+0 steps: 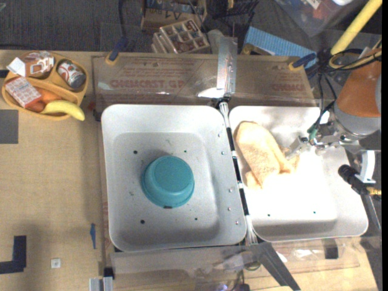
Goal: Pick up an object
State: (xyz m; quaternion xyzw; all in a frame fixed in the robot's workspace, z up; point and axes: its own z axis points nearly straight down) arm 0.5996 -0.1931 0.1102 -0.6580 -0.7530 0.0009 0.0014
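A grey robot arm (357, 111) with an orange band above its wrist reaches in from the right over the right bin (315, 214), one of two shallow white bins set side by side on a workbench. Its gripper (298, 147) sits low over the upper middle of that bin, its tip at the right edge of a tan cloth (259, 153) that lies crumpled along the bin's left side, close to the divider between the two bins. A small corner of the cloth lies right at the gripper's tip, but at this angle and sharpness it is not possible to tell how the gripper is set or whether it has hold of the fabric. The rest of the cloth rests flat on the bin floor. In the left bin (121, 132), a teal bowl (169, 180) sits upside down near the middle of the floor, well apart from the cloth and the arm. On the bench at upper left, a yellow tray (12, 96) holds toy food, with a banana (64, 108) lying along its lower edge. Behind the bins, a brown cardboard panel (157, 80) runs along the back of the bench, with crates and cables on the dark floor beyond.
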